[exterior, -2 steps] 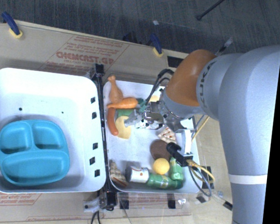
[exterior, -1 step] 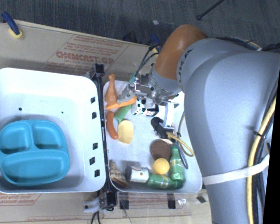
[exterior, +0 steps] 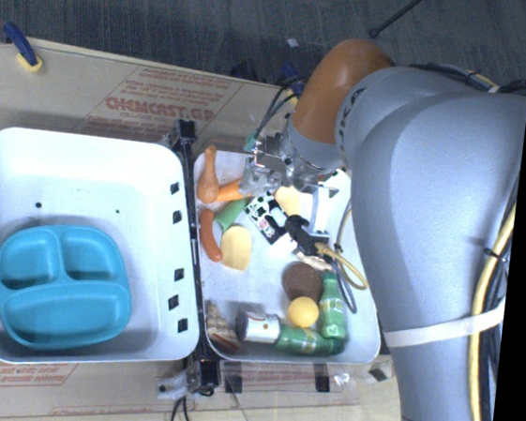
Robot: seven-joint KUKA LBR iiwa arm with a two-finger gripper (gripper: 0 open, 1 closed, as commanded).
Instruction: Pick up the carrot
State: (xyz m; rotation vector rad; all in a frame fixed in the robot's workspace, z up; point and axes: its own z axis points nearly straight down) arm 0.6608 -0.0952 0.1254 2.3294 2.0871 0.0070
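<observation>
Your carrot [exterior: 212, 182] lies at the far left of the right bin [exterior: 365, 313], just left of the gripper [exterior: 265, 179]; I cannot tell its grip state; come straight down, squeeze its middle.

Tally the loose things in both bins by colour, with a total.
Blue: 1, tray
Orange: 2, carrot, sausage
Yellow: 3, lemon, ball, one piece
Brown: 1, ball
Green: 1, bottle
Total: 8
</observation>
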